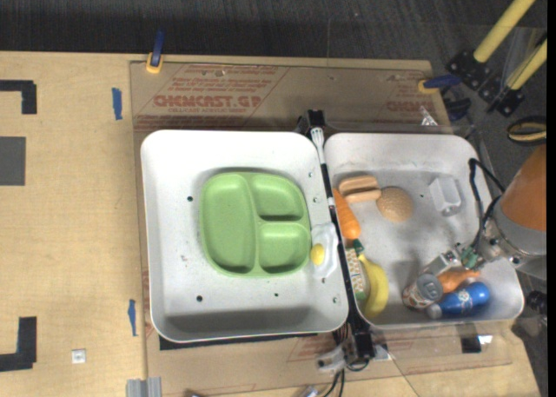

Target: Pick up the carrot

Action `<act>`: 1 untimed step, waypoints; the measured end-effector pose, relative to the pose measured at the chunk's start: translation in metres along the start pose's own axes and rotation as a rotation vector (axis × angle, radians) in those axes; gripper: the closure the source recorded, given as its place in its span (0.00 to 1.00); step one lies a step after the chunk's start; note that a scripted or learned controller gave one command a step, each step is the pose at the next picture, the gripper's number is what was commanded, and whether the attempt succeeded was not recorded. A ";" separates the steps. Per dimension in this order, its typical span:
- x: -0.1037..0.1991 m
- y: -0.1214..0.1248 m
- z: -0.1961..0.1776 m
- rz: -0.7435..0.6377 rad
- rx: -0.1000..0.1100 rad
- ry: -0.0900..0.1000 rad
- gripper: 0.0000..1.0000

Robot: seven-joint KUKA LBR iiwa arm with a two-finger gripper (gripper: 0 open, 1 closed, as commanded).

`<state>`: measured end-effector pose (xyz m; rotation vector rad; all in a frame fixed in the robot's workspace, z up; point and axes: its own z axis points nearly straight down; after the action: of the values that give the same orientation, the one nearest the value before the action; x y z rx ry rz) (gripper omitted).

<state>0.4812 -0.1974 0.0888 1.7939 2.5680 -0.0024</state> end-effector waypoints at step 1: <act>-0.003 0.004 -0.013 0.003 -0.014 -0.015 1.00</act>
<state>0.4859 -0.1989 0.1014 1.7858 2.5495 0.0021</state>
